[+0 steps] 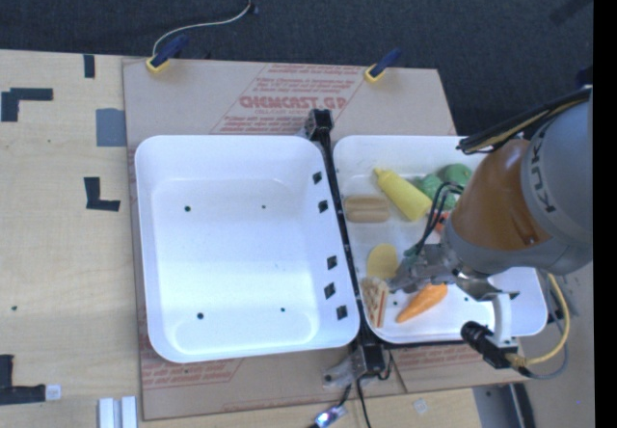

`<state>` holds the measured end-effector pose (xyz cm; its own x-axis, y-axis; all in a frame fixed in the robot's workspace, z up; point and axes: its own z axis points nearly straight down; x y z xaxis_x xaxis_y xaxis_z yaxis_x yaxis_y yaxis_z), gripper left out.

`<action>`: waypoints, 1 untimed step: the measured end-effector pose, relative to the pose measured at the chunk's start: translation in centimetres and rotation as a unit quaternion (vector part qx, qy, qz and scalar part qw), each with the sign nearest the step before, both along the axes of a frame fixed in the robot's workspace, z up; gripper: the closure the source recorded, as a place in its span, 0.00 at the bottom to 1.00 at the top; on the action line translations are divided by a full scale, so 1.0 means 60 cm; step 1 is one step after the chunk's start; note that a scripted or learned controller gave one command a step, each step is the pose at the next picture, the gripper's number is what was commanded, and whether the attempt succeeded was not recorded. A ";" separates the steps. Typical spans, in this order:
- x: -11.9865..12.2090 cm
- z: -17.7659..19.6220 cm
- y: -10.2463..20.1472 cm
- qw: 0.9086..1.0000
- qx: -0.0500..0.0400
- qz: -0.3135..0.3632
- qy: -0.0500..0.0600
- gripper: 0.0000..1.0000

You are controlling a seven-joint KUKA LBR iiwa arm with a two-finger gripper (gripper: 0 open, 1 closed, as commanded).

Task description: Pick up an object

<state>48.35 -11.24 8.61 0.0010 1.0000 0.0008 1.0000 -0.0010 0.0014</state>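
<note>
Light wood bench (58,253) carried a brown cardboard sheet (289,93) with red print, clamped at the far edge by two blue-and-yellow clips (166,52). Two shallow white plastic bins sat side by side on it, touching along a black divider strip. Left bin (231,243) had only small dark dots on its floor. Right bin (521,315) held the objects. Grey arm with orange band (501,204) reached in from the right and covered much of the right bin. The pincer (416,272) hung low over the bin's middle, just above the orange carrot-shaped toy (424,302); cannot tell whether it was spread or pressed together, nothing visibly pinched. Yellow bottle-shaped toy (402,193) lay tilted near the far side, green toy (445,177) just beside it, partly under the arm. Tan cylinder (366,209) lay near the divider. Pale yellow round piece (382,260) sat nearer. Striped tan wafer-like piece (375,301) lay at the near left corner, beside the carrot.
</note>
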 end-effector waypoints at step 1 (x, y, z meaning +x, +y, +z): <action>0.075 0.000 -0.022 1.000 0.000 0.001 0.000 1.00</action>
<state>52.85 -12.55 8.61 -0.0017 1.0000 0.0005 1.0000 0.0017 0.0021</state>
